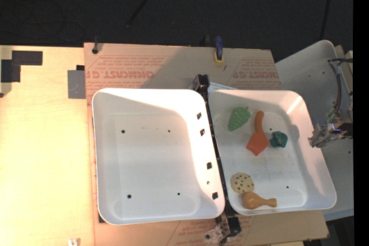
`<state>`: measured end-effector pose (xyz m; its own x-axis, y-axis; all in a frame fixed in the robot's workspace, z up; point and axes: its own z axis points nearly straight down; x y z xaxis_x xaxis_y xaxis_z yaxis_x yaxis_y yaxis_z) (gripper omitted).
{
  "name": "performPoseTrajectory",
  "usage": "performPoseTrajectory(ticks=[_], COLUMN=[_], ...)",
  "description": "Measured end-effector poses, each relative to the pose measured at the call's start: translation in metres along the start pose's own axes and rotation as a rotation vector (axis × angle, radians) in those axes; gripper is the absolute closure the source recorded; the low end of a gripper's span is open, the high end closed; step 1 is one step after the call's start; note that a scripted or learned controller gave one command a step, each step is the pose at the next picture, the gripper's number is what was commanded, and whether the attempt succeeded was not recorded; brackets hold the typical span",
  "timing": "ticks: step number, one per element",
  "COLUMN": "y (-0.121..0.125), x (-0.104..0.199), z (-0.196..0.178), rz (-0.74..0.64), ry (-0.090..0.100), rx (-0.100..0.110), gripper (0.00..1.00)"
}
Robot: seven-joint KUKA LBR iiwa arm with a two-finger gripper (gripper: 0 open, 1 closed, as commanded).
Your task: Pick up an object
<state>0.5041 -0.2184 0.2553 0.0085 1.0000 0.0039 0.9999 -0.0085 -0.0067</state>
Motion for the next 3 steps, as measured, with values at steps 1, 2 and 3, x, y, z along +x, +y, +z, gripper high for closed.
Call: performPoseTrajectory(ticks=[1, 2, 3], y=[0.0, 0.0, -0.001], x=[-0.001, -0.002, -0.003], z=[-0.009, -0.019, -0.028], rz=[0.0, -0.002, -0.004], ry=[0.0, 0.001, 0.001], rx=[0.001, 0.002, 0.002], gripper=[1.0, 1.0, 1.0])
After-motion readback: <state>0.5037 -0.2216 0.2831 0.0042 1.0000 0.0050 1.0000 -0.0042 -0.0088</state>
